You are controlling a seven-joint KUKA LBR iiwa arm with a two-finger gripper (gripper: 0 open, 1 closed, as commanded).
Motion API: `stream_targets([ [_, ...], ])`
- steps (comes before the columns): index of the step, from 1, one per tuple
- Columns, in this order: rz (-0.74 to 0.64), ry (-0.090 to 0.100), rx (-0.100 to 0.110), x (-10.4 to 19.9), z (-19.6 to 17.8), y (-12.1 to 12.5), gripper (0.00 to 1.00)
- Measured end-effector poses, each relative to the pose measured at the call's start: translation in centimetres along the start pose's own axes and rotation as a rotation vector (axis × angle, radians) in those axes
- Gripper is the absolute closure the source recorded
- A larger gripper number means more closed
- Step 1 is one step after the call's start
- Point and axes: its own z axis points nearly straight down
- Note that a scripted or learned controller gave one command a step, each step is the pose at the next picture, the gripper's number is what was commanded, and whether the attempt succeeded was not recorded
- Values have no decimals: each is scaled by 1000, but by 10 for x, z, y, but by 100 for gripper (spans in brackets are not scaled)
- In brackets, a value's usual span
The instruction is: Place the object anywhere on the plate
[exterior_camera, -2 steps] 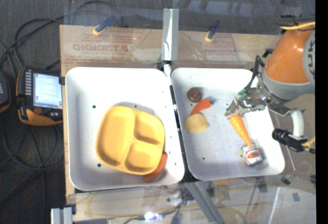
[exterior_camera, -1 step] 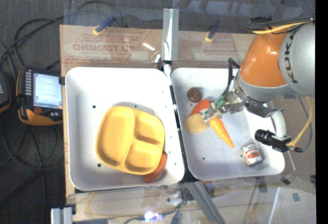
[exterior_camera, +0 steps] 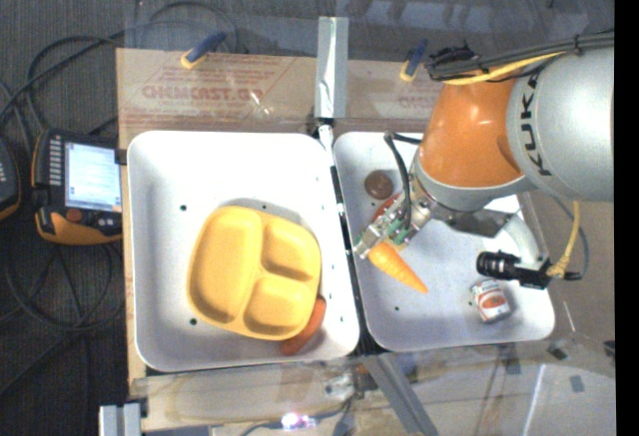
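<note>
The gripper (exterior_camera: 384, 232) sits low in the right bin (exterior_camera: 519, 329), at the thick end of the carrot (exterior_camera: 397, 266). Whether it grips the carrot cannot be told. The carrot lies on the bin floor. Confirm a firm hold before lifting, then carry left to the yellow plate (exterior_camera: 255, 269) in the left bin (exterior_camera: 160, 175).
</note>
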Motion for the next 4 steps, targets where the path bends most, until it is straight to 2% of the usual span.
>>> stream_targets([
  [1, -49, 0, 1, 34, 0, 36, 100],
  [2, -48, 0, 1, 33, 0, 36, 0],
  [3, -48, 1, 0, 33, -8, 36, 100],
  [4, -43, 0, 1, 54, 0, 64, 100],
])
